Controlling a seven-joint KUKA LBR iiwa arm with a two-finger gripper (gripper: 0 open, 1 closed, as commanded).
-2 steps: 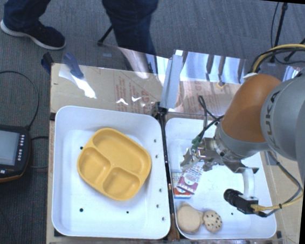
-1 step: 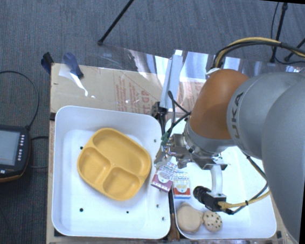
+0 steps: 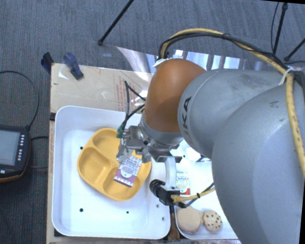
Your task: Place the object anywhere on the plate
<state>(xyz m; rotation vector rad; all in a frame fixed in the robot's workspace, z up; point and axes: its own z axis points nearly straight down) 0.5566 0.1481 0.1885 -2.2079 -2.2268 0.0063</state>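
We look down on a dark grey carpeted floor [image 3: 56, 11] with a faint ribbed weave. Thin black tripod legs [image 3: 120, 15] slant across it at the top, and more of them stand near the upper right corner. At the left, a handheld control pendant [image 3: 0, 151] with a grey screen lies on the carpet, its black cable [image 3: 13, 77] looping above it. The bench top [image 3: 91, 88] is pale brown board, with a blue clamp [image 3: 73, 65] at its far left corner.

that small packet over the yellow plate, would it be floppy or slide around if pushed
The packet looks flat and thin, so probably light and somewhat bendy. It sits just below the gripper on the plate, whose raised dividers would likely stop it sliding far. Flat shape makes rolling unlikely.
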